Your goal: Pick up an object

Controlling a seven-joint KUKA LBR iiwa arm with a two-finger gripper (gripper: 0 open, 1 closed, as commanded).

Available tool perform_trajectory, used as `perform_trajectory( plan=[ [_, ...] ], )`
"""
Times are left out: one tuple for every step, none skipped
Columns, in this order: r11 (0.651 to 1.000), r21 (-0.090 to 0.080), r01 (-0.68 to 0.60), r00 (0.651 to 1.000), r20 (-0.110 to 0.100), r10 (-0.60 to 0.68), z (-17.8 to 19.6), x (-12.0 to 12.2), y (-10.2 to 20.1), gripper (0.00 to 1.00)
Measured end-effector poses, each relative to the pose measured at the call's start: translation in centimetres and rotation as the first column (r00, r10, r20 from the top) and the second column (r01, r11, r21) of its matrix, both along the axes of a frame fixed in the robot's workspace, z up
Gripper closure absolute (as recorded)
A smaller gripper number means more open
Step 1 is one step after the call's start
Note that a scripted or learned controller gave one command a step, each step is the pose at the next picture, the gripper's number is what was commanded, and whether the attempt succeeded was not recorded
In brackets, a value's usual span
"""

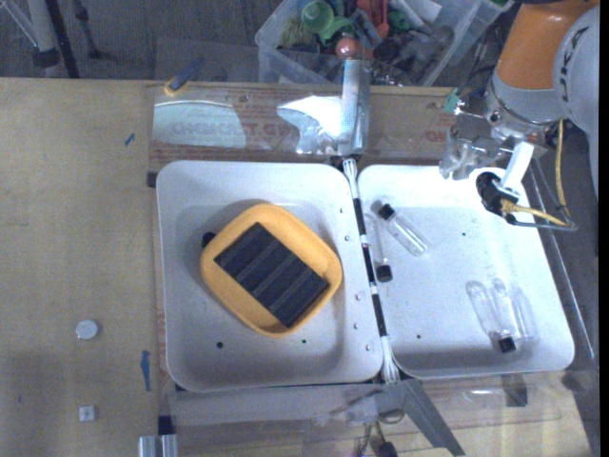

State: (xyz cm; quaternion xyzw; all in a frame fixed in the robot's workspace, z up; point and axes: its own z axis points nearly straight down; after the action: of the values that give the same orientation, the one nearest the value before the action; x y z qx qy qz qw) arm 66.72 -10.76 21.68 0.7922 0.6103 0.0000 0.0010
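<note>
— Vials (pixel 401 228) are seen in the right bin (pixel 547 284): one clear tube with a black cap near the bin's far-left corner, two more (pixel 500 314) lying side by side toward its near-right corner. Which is to be taken?

— Any may be taken. Each is judged light, stiff and slippery — a round, smooth tube that is likely to roll or squirt out if pinched off-centre. It is best gripped across the middle of the barrel, square to its length. If glass, it is to be treated as fragile.

— And the yellow pad (pixel 270 268) in the left bin (pixel 181 284)?

— It is judged broad and awkward for two fingers.

— The gripper (pixel 476 160)?

— It is seen over the right bin's far-right corner; whether the claw is spread or closed cannot be told. Nothing is seen held.

— Labels?

— Faint lettering is seen on the board (pixel 247 122) behind the bins, but cannot be read.
</note>
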Motion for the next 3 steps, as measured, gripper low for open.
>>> perform_trajectory(
  plan=[
    [1.000, 0.000, 0.000, 1.000, 0.000, 0.000, 0.0, 0.0, 0.0, 0.00],
    [0.993, 0.002, -0.119, 0.993, 0.003, 0.119, -12.9, -11.3, -0.5, 0.00],
    [0.993, 0.000, -0.120, 0.993, 0.000, 0.120, 3.8, -10.4, -2.7, 0.00]
  ],
)
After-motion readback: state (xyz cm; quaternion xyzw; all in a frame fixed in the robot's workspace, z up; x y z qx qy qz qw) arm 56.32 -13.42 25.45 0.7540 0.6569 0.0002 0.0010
